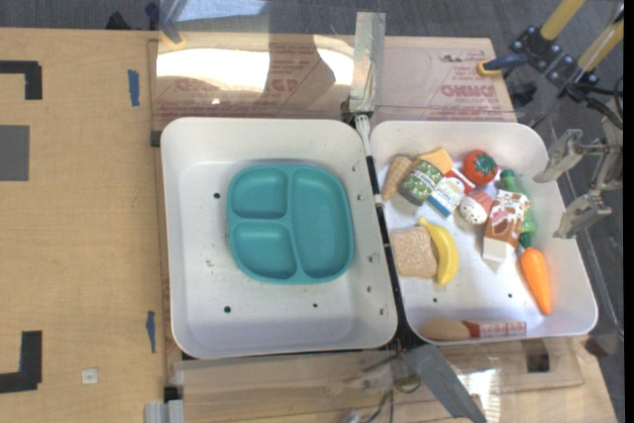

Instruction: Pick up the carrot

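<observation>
Gripper fingers (584, 181) of pale metal hang at the right rim of the right-hand white bin (570, 312), spread apart with nothing between them. Just below and left of them, the orange tapered plastic carrot (537, 278) lies on the bin floor along the right wall, its tip toward the near rim. Beside it sit a yellow toy banana (443, 251), a slice of brown bread (413, 253) and a red tomato (480, 165). A teal three-compartment plate (290, 222) rests in the left-hand white bin (188, 243).
</observation>
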Available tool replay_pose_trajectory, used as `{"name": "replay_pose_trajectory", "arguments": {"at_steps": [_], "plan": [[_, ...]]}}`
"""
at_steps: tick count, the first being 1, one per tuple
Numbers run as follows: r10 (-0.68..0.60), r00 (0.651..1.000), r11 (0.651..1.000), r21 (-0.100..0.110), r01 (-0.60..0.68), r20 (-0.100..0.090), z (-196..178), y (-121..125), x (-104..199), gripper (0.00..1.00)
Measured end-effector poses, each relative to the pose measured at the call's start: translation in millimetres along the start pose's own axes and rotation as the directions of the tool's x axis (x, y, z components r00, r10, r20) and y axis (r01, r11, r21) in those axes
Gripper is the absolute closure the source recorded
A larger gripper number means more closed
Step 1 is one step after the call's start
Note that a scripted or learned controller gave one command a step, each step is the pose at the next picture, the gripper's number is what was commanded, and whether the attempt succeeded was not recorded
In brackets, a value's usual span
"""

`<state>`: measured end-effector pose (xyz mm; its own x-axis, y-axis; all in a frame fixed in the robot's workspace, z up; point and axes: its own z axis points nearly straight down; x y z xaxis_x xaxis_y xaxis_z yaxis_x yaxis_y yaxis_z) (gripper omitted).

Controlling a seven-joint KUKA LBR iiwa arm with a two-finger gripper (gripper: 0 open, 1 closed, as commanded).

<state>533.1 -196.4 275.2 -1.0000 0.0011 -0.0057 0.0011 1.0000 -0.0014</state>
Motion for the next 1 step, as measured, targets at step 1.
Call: {"name": "replay_pose_trajectory", "arguments": {"at_steps": [1], "plan": [[0.022, 1.000, 1.000, -0.013, -0.022, 0.000, 150.2, -10.7, 3.5, 0.00]]}}
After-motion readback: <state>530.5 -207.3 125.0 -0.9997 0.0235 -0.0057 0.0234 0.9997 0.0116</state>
